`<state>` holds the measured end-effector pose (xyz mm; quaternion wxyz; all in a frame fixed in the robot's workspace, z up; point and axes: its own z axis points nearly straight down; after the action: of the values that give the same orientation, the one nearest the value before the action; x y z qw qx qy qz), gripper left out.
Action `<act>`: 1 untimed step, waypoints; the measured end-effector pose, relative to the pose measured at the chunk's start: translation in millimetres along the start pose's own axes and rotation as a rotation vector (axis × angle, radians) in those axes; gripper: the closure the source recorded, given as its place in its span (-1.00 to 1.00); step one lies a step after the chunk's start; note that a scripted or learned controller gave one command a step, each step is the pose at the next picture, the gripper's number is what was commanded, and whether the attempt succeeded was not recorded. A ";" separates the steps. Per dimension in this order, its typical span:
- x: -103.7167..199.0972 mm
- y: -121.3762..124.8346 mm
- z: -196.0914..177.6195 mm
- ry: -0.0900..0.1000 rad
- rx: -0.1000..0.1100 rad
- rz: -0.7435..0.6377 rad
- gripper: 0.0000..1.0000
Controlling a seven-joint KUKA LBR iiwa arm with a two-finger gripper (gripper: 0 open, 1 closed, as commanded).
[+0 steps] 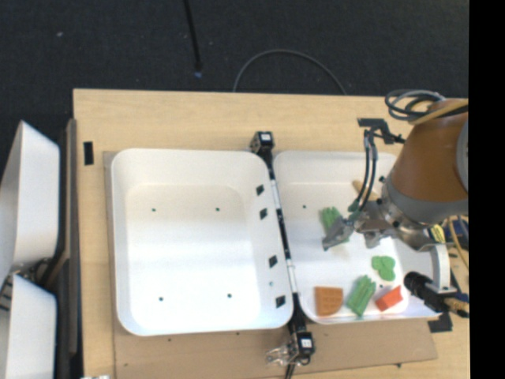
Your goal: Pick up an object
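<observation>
Wooden bench [181, 117] on dark floor [118, 30], two white bins [126, 212], tool [338, 235] grip state unclear

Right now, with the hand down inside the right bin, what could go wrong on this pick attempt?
1. The hand sits beside the upper green piece rather than around it, so it may close on nothing or nudge the piece away.
2. The orange block, the ridged green piece and the red piece crowd the right bin's near wall; a grasp there could catch two things or hit the wall.
</observation>
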<state>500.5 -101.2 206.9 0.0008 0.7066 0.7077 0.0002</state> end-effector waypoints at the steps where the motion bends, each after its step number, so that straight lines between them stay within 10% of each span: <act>1: -20.2 25.3 111.4 -0.002 0.001 0.003 -1.00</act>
<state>525.9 -121.5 95.6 0.0009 0.7077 0.7065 -0.0010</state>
